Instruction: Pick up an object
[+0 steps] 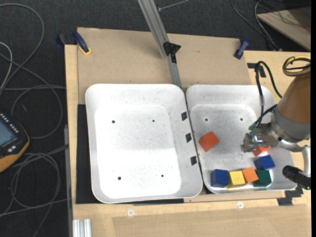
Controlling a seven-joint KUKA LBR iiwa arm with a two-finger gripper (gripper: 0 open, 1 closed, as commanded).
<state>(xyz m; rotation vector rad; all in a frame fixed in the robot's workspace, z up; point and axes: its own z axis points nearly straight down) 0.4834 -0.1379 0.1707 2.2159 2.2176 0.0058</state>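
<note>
The left bin [133, 142] holds no blocks, while the right bin [222, 102] holds seven: a lone orange block [209, 141], then a blue [220, 177], yellow [237, 177], orange [250, 174] and green [263, 178] row, plus another blue [265, 162] and a red one [261, 151] under the arm. The gripper [253, 143] is low over the red block; whether its fingers are apart or together I cannot tell. Packed neighbours could block a finger, so the grab may slip.

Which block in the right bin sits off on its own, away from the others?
The orange block near the bin's middle. The rest, including a blue block and a yellow block, cluster along the near edge.
</note>
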